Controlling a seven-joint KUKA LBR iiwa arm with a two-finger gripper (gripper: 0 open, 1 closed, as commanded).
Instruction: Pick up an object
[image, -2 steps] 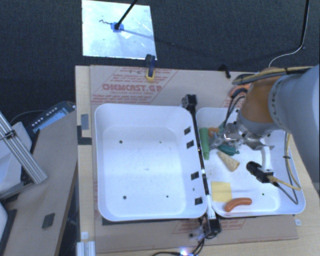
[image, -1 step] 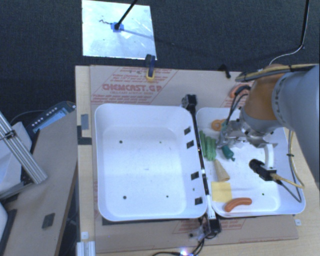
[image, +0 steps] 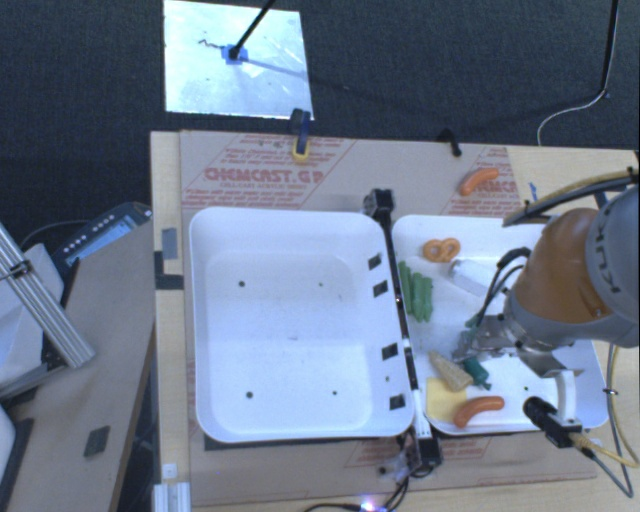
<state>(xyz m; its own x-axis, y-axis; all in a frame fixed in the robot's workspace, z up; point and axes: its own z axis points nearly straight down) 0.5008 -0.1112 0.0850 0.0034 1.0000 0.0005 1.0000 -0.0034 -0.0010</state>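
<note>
The right bin (image: 520, 228) holds several small objects. An orange pretzel (image: 441, 249) lies near its back wall, with a white piece (image: 466, 273) beside it. A green ridged object (image: 417, 294) rests along the left wall. Toward the front sit a tan wedge (image: 450, 371), a yellow slab (image: 443, 399), an orange sausage (image: 480, 408) and a small teal piece (image: 478, 373). My gripper (image: 476, 350) hangs low over the front of this bin, just above the teal piece and to the right of the tan wedge. The arm's orange band (image: 560, 275) covers the bin's right part.
The left bin (image: 215, 235) stands alongside, separated by a black-clipped divider (image: 392, 310). Another orange sausage (image: 479, 181) lies on the bench behind the right bin. A yellow and blue clamp (image: 300, 140) sits at the bench's back edge.
</note>
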